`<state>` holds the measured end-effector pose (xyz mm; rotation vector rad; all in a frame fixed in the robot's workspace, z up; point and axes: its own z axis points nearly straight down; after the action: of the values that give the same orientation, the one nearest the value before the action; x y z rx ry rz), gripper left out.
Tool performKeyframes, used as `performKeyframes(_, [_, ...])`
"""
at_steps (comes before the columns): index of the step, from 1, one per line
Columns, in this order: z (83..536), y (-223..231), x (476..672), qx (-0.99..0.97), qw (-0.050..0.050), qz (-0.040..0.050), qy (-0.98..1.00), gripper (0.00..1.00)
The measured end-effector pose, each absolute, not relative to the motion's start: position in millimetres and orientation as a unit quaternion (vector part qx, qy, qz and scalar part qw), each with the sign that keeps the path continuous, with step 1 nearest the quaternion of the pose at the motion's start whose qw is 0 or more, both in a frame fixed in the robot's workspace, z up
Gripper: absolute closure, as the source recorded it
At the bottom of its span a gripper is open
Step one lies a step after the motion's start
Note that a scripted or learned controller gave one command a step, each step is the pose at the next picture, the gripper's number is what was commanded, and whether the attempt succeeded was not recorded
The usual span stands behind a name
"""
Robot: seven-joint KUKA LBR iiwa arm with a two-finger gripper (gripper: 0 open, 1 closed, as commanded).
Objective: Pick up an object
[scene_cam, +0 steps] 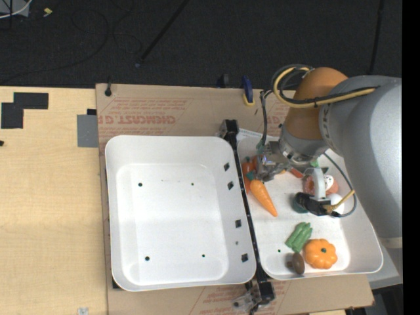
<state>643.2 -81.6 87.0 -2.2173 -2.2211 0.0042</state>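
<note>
Gripper position: low in the right bin, near that bin's far left corner and close to the wall it shares with the left bin. Gripper state: cannot be told from this angle, since the wrist covers the tip from above; spread or pressed together is not readable, and nothing can be seen held in it.

Arm pose: it enters from the right side of the bench and passes over the right edge of the right bin. The grey link fills the area above that bin's right half. The orange band sits over the bin's far edge, and the wrist turns down from there, pointing steeply into the bin.

Contents of the right bin:
- Carrot: lies on the floor just in front of the gripper, close to the left wall. It is tilted, with its thick end toward the gripper and its tip toward the bin's middle. Contact with the gripper cannot be confirmed.
- Red piece: just left of the gripper, against the left wall, partly hidden.
- Green vegetable: near the front edge, apart from the carrot.
- Pumpkin: at the front edge, just right of the green vegetable.
- Brown piece: at the front edge, touching or almost touching the pumpkin's left side.

Both bins rest side by side on a cardboard sheet on the bench.
</note>
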Motion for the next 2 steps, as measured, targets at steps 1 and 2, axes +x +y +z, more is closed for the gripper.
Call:
performKeyframes(1, [88,-81,643.3,-0.706,0.001,0.0013,-0.708,1.00])
performKeyframes(2, [87,-91,595.8,-0.708,0.003,0.0023,-0.707,1.00])
